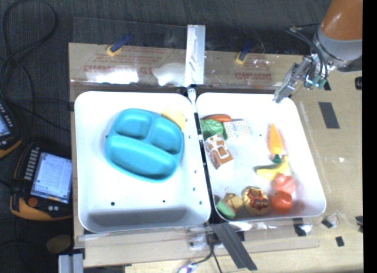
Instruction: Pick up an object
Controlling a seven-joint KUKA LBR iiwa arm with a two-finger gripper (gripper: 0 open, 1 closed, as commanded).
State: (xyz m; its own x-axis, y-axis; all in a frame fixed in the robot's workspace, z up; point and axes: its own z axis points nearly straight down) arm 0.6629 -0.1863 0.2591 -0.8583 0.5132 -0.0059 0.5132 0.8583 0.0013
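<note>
The bench was a pale wooden board point(344, 166) set on dark grey carpet point(35, 42), with a clear plastic sheet point(141, 60) clipped along its twelve o'clock edge by blue and yellow clamps. Black cables point(23, 36) looped over the carpet at nine o'clock, above a handheld pendant point(44, 177) with a lit screen.

Two white bins sat side by side. The left bin point(94, 207) held an upturned blue divided tray point(144, 142) with a yellow piece point(174, 117) just beside its two o'clock corner. The right bin point(306, 142) held small toy foods: a green one point(212, 129) and a white patterned block point(237, 129) near its eleven o'clock corner, an orange carrot point(274, 138) and a yellow banana point(275, 169) toward three o'clock, and a red tomato point(281, 201) and a round brown item point(255, 200) along the six o'clock wall.

The gripper point(283, 94) hung over the right bin's one o'clock corner, apart from every toy, below the orange band point(347, 10). Whether it stood wide or narrow could not be told; nothing showed in its grasp.
</note>
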